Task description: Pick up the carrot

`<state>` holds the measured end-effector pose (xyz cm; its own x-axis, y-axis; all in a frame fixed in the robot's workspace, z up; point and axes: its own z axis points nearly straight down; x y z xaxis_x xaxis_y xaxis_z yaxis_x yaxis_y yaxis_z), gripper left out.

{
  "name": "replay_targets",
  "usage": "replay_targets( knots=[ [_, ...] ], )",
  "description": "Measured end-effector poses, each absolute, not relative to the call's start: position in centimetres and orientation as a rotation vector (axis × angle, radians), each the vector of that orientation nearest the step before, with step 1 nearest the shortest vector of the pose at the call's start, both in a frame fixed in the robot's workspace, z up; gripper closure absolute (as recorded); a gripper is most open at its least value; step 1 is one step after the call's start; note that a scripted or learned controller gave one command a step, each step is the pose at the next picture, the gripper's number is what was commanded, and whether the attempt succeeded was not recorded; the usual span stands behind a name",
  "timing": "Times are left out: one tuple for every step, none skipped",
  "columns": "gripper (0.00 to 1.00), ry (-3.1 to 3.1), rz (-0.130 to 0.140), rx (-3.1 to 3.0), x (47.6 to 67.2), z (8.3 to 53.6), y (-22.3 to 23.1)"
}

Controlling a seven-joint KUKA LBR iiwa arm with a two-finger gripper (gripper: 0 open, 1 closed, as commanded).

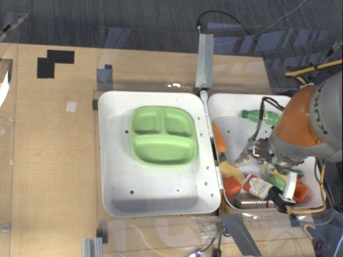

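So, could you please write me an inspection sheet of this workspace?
Surface: wooden bench bearing left bin and right bin.
Job's things: carrot lying along the right bin's left wall.
Clutter: green divided plate in left bin; green bottle, red pieces and small bottle in right bin.
Grippers: end effector low over right bin; fingers unclear.
Cables: black cable across the floor.
Surroundings: dark carpet.

You see two shallow white plastic bins side by side. The left bin holds a green three-compartment plate. In the right bin, a long orange carrot lies along the left wall, with a green bottle at upper right. The grey arm with its orange band (entering from the frame's right) hangs over a small clutter of toys at lower right.
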<state>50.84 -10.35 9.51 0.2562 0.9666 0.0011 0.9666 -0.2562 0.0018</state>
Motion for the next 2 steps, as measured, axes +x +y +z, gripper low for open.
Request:
replay_targets(
  knots=[
    [1.00,1.913,0.007,2.489,51.0,10.6,-10.3],
    [1.00,2.159,0.006,2.279,49.4,18.5,-4.5]
  ],
)
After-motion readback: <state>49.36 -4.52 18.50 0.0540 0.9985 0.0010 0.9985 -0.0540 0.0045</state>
